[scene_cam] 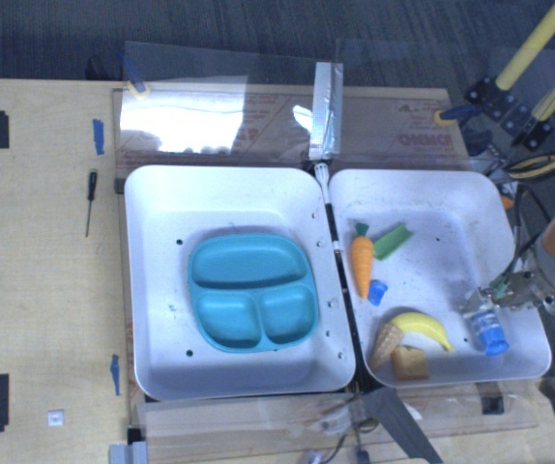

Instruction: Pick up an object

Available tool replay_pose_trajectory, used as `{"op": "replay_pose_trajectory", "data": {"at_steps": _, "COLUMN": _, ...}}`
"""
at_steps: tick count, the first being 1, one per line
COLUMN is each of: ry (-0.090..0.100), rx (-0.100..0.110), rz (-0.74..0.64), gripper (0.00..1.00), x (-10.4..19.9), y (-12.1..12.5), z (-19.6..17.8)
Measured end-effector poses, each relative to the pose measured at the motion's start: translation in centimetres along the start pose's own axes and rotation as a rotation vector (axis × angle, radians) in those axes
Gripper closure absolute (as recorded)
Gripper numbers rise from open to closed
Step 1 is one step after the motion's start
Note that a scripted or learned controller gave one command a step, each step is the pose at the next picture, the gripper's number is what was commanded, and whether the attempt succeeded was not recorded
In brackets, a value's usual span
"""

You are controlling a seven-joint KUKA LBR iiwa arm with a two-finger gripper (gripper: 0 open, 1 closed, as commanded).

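Two white bins sit side by side on a wooden bench [36, 288]. The left bin [152, 259] holds a blue divided tray [251, 290] with three compartments, lying flat near the bin's middle. The right bin [471, 211] holds the loose objects: an orange carrot [362, 262] lying lengthwise near the bin's left wall, a green block [391, 241] just beside the carrot's top, a small blue piece [377, 292] at the carrot's lower end, a yellow banana [423, 328], a tan cone [386, 342] touching the banana's left end, and a brown chunk [410, 361] below the banana. A small bottle [488, 333] with a blue label lies near the bin's right wall; its label cannot be read. The gripper [495, 295] hangs at the right edge of this bin, just above the bottle; whether it is released or clenched cannot be told. Behind the bins stands a clear panel [210, 114] over cardboard [394, 124] bearing faint red print, too blurred to read.
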State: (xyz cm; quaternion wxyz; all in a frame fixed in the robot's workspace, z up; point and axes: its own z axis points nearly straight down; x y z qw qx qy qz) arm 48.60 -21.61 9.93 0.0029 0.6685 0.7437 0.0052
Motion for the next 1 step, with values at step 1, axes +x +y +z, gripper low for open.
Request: {"op": "replay_pose_trajectory", "data": {"at_steps": 1, "ry": -0.004, "rx": 0.004, "rz": 0.077, "gripper": 1.0, "x": 5.93, "y": 2.16, "z": -12.65}}
